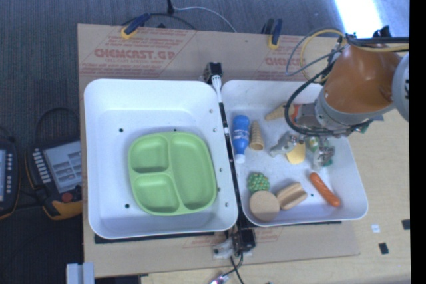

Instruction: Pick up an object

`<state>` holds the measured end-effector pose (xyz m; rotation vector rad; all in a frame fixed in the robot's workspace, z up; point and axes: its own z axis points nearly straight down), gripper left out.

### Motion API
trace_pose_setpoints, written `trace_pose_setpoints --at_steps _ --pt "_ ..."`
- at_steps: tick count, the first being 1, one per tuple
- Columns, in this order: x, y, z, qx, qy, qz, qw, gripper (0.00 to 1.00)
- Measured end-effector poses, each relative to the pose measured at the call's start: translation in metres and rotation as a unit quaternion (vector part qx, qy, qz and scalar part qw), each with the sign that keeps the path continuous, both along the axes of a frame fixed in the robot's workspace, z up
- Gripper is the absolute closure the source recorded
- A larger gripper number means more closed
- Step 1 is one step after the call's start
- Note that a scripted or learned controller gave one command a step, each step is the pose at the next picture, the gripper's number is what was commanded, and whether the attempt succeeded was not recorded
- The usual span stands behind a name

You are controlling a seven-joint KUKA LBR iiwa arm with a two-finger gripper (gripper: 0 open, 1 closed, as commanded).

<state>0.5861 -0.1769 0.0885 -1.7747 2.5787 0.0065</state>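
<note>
Camera view puts the pincer (305, 145) low in the right bin (353, 209), with a small yellow piece (295, 154) right under it, touching or nearly so toward 7 o'clock; I cannot tell whether the pincer is wide or narrow. Its wrist and cables hide the spot beneath, so contact with the yellow piece stays uncertain, and that piece's long axis cannot be made out.

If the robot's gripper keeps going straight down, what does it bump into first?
Probably the yellow toy piece. The gripper points down into the right bin almost right above it, though one slanted view makes depth hard to judge.
</note>
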Motion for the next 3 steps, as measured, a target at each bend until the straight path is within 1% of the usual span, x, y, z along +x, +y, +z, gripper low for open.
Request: trace_pose_setpoints --at_steps 1,2,3 --pt "-0.041 -0.024 0.001 -0.0031 -0.004 0.024 0.9997 0.00" --pt "-0.092 0.013 0.001 -0.0055 -0.003 0.033 0.9994 0.00" --pt "-0.097 0.039 0.001 -0.0089 -0.005 0.161 0.9869 0.00"
